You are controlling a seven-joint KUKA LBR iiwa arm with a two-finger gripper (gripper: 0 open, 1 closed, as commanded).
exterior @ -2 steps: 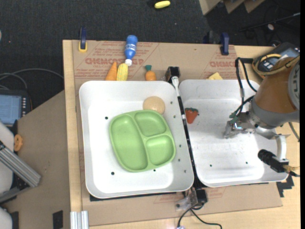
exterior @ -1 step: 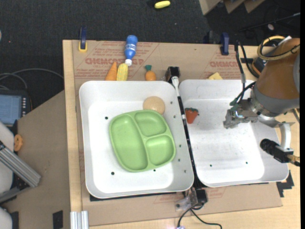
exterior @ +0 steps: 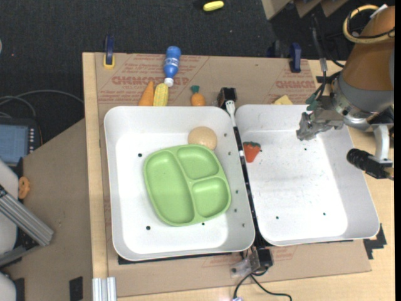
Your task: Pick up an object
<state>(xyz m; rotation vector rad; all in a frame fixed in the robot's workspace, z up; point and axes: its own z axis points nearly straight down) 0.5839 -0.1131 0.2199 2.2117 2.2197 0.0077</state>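
**Two-bin counter, arm over the right bin**

- Gripper (exterior: 305, 132): hangs over the upper right part of the right bin (exterior: 313, 227), on a grey arm with an orange band that enters from the right. Fingers point down toward the bin floor; whether they are parted or closed cannot be told, and nothing is seen between them
- Strawberry toy (exterior: 251, 151): red with a green top, lying in the right bin at its left wall, well apart from the gripper
- Left bin (exterior: 125, 187): white, shallow, touching the right bin along a shared edge
- Green divided plate (exterior: 187, 185): three compartments, lying flat in the middle of the left bin
- Beige round object (exterior: 202, 137): in the left bin, just beside the plate's upper edge; kind unclear
- On the counter (exterior: 94, 168) behind the bins: a blue and white bottle (exterior: 171, 63), a corn cob (exterior: 161, 94) beside an orange carrot-like piece (exterior: 146, 95), and a small carrot (exterior: 197, 97)
- Yellow object (exterior: 213, 5): on the dark floor beyond the counter
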